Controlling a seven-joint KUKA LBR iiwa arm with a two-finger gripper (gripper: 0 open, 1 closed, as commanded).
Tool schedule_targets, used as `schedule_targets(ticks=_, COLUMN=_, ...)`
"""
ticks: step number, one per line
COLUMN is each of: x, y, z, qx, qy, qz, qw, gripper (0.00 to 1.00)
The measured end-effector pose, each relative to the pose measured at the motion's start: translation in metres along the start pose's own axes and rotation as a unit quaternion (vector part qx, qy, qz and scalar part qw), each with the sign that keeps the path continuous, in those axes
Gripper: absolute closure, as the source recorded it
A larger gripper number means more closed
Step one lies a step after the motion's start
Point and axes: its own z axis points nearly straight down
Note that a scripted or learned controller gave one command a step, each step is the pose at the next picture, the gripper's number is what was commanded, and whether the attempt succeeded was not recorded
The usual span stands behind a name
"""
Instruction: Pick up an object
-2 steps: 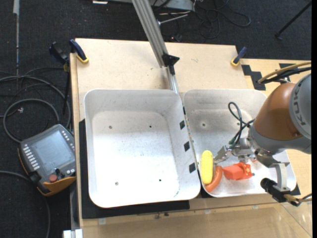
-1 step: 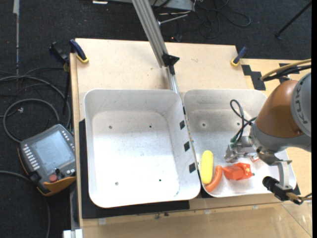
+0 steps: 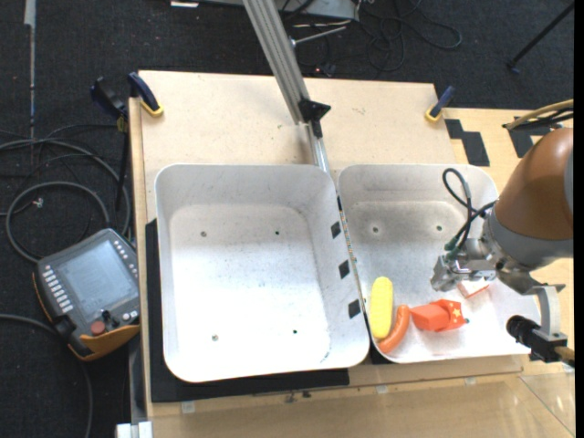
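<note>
Now look: your gripper hangs low in the right bin; you cannot tell its state. Just at its 6 o'clock lies the orange block. Drop straight, center it, squeeze gently.

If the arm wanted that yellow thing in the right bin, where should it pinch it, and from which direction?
Probably across the middle of the yellow object, coming straight down from above. It lies flat and elongated, its long axis running toward the bin's far wall, so the narrow width suits a pinch. Its lower end meets an orange curved piece, and the bin's left wall is close, so the upper middle looks freer.
</note>
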Motion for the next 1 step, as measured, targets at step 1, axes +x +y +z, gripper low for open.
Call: schedule_targets(ticks=1, x=0.0032, y=-0.0006, z=-0.0625, qx=-0.001, qy=0.0, qz=-0.002, qw=1.0, gripper=1.0)
